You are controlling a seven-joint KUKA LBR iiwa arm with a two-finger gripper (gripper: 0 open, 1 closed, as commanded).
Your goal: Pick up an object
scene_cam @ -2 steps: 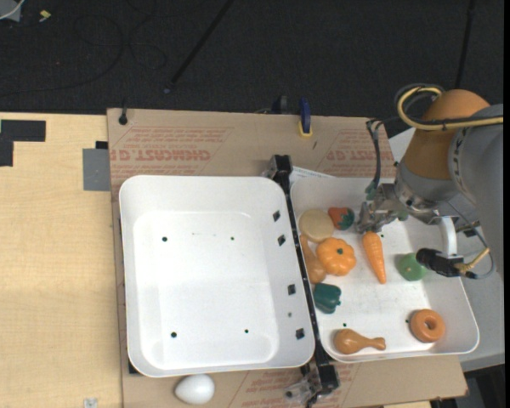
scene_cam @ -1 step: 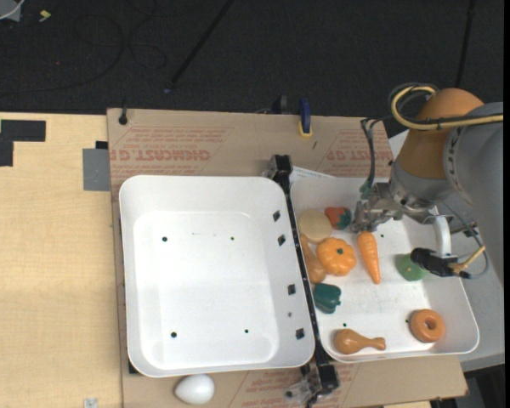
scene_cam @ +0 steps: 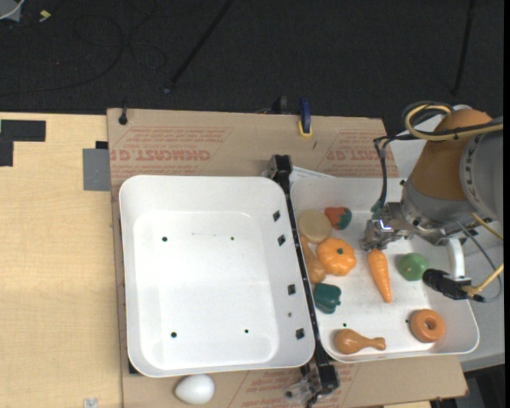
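Observation:
The right bin (scene_cam: 459, 347) holds several toy foods. An orange carrot (scene_cam: 380, 276) lies near its middle, pointing toward the front. Left of it sit an orange pumpkin-like piece (scene_cam: 337, 257), a tan round piece (scene_cam: 314, 225) and a red and teal piece (scene_cam: 338, 218). A light green piece (scene_cam: 411, 267) lies right of the carrot. A dark green piece (scene_cam: 326, 296), a brown drumstick shape (scene_cam: 359, 342) and a ringed doughnut (scene_cam: 427, 325) are nearer the front. My gripper (scene_cam: 377, 235) hangs low just above the carrot's thick end, with the arm behind it at the right.
The left bin (scene_cam: 144, 202) adjoins the right one along a black clip rail (scene_cam: 293, 262). A white egg (scene_cam: 194, 389) lies outside, in front of the left bin. Cables and a black part (scene_cam: 446, 283) hang off the arm over the right bin's right side.

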